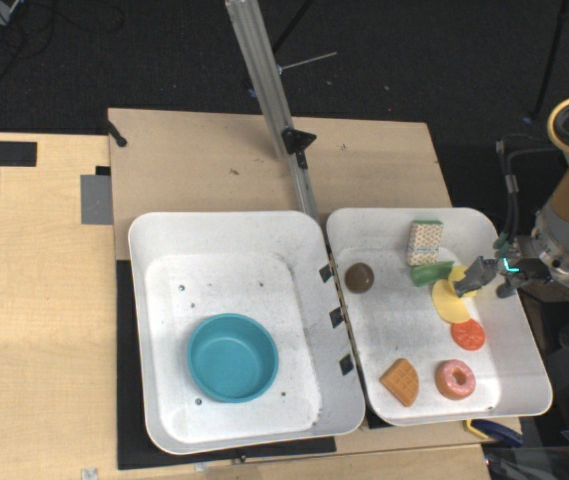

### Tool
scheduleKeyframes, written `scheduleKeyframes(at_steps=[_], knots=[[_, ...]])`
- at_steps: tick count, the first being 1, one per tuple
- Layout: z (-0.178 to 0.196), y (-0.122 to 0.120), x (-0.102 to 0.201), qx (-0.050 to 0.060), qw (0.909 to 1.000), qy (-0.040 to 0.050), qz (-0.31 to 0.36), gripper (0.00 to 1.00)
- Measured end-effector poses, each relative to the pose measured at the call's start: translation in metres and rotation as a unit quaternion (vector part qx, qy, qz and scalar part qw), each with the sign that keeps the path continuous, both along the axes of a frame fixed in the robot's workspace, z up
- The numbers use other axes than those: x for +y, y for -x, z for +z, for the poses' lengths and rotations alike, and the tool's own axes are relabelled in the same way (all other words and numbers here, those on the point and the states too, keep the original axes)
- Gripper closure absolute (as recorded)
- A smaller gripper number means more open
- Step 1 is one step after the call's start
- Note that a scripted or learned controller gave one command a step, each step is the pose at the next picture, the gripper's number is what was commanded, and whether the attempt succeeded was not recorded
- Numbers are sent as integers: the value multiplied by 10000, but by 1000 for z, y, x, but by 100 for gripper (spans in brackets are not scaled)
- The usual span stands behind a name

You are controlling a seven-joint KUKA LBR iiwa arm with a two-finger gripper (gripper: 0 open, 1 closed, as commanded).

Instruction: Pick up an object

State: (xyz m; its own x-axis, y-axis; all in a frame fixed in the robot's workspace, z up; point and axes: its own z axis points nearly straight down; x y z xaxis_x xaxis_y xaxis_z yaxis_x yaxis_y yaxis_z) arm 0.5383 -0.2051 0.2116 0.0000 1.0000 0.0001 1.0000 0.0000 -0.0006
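Yellow banana-like toy [451, 301], the piece nearest my pincer, lies in the right bin [384, 230], by its right wall; going from the left, a teal bowl [232, 357] sits in the left bin [164, 238]; then in the right bin come a brown ball [359, 277], a tan waffle [400, 381], a patterned sponge block [425, 242] with a green piece [430, 273] below it, a pink doughnut [455, 379] and a red disc [468, 335]; my pincer [486, 277] hangs at the banana's upper right edge, fingers apart, gripping nothing.
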Motion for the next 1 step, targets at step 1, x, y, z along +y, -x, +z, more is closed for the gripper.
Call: scheduleKeyframes(at_steps=[1], knots=[[0,0,0,0,10000,0,0,0]])
